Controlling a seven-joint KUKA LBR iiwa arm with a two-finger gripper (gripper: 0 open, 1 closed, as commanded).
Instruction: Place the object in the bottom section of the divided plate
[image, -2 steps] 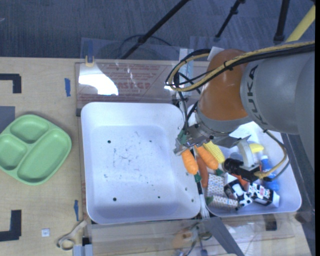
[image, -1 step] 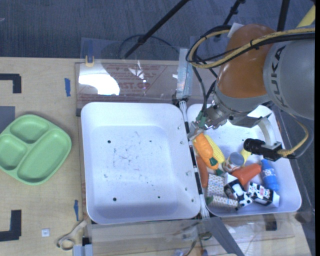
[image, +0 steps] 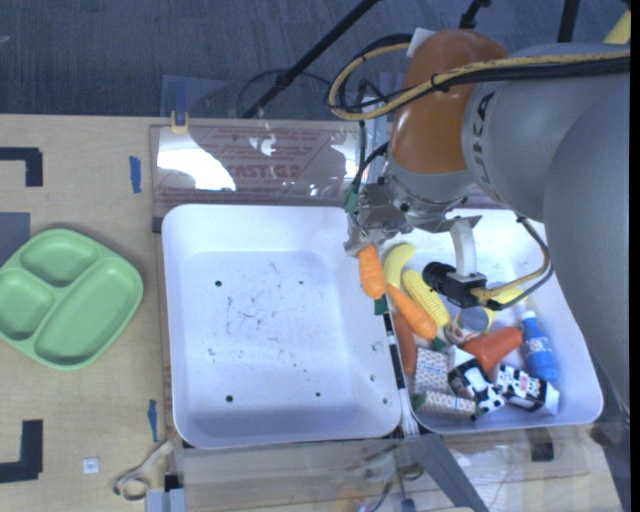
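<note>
Watching tool (image: 365, 240) hanging over right bin (image: 575, 400), at its left wall, just above carrot (image: 371, 271). Finger spacing hidden under wrist; I cannot tell tool's state. Carrot sitting beside banana (image: 398, 262) and corn (image: 419, 310) among toy pile. Judging pick step underway, nothing lifted yet. Green divided plate (image: 66, 297) waiting on desk (image: 90, 180), far left, beyond left bin (image: 200, 225). Next: secure grasp, lift, carry to plate's bottom section.

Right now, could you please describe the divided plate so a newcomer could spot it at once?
Start at the left white bin, then look left onto the wooden bench. The divided plate lies there alone: pale green, rounded, with three compartments.
</note>
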